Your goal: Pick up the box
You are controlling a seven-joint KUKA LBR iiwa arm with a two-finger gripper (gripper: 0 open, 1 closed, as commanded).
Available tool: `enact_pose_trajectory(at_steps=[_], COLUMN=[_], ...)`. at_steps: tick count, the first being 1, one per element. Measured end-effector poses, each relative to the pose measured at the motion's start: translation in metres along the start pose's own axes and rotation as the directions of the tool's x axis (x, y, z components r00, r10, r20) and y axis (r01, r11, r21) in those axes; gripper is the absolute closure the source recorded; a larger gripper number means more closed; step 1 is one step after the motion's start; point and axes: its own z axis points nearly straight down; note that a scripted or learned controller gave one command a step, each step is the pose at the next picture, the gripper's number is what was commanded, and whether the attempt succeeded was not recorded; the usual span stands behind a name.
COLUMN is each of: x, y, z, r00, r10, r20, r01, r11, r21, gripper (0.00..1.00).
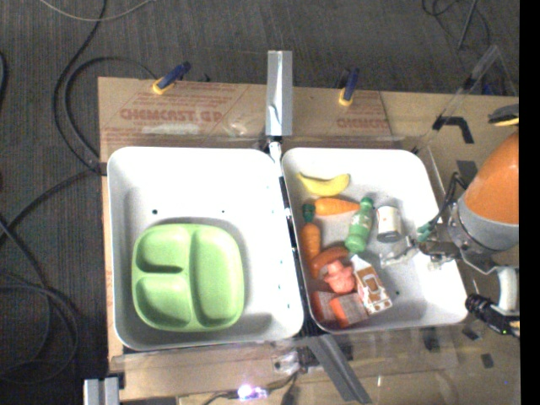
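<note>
The box (371, 289), a small white and orange carton, lies tilted near the lower edge of the right bin (426, 302), just beside a cluster of red and orange items (331, 294). In the same bin, a yellow banana (325, 182) sits toward the top, with an orange carrot (336, 207) directly below it, a green bottle (359, 224) standing at a slant mid-bin, and a silver can (388, 224) just beside the bottle on its right. The left bin (126, 175) holds a green divided plate (190, 275) in its lower half. The arm (498, 201) enters at the right of the frame, and the hand (403, 251) hangs over the right bin below the can, apart from the box; how far open it is cannot be told. Two clamps (171, 77) grip the bench (405, 112) at its upper edge.
</note>
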Motion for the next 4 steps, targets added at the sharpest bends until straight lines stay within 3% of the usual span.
enact_pose_trajectory(at_steps=[1, 2, 3, 4], x=[-0.014, 0.032, -0.005, 0.079], y=[0.001, 0.023, 0.01, 0.13], z=[-0.018, 0.026, 0.051, 0.054], r00=[0.984, 0.99, 0.998, 0.983], r10=[-0.178, -0.138, -0.059, -0.185], r20=[0.002, 0.01, 0.001, 0.009], r01=[0.178, 0.138, 0.059, 0.185], r11=[0.984, 0.99, 0.998, 0.983], r21=[-0.001, -0.019, -0.012, -0.018], gripper=[0.0, 0.0, 0.0, 0.0])
